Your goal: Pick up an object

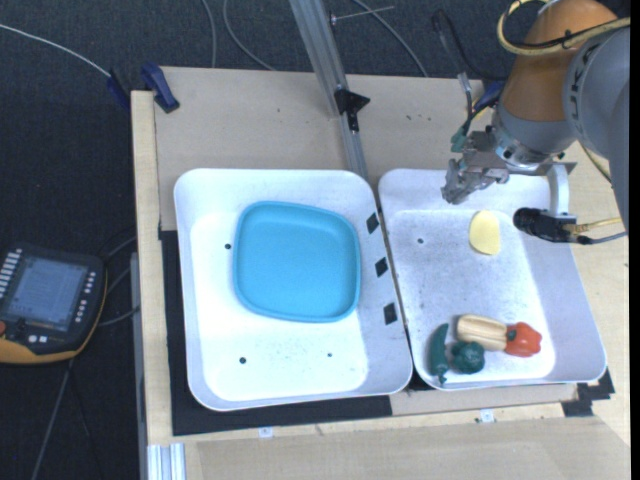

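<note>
The arm (560, 68) reaches in from the right, its orange band high above the far edge of the right bin (560, 368), wrist angled down and leftward. The gripper (462, 186) hangs over that bin's far left corner, near a yellow piece (485, 233) but apart from it; whether it is released or clenched cannot be told, and nothing shows in its grasp.

There are 2 white bins. The left bin (205, 348) holds 1 blue plate (297, 261). The right holds 4 things: the yellow piece, 1 tan block (480, 330), 1 red piece (523, 340) and 1 green toy (455, 354), clustered at its near edge.
</note>
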You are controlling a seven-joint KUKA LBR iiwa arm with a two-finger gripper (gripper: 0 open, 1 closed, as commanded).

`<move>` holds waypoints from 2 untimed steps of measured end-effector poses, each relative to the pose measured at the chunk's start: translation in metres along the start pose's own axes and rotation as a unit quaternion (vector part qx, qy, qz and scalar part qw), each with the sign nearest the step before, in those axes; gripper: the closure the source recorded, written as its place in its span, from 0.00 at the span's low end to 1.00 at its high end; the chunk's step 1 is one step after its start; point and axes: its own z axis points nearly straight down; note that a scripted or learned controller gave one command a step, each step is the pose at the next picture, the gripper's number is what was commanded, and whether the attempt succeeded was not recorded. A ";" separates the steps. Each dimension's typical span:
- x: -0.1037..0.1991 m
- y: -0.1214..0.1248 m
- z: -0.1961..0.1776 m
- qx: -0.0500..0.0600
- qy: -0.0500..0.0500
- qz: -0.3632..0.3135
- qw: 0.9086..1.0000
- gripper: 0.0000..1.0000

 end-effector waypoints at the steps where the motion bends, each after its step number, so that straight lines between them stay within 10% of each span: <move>1: 0.010 0.005 -0.055 0.000 0.000 0.000 1.000 1.00; 2: 0.007 0.010 -0.117 0.000 0.000 0.000 1.000 1.00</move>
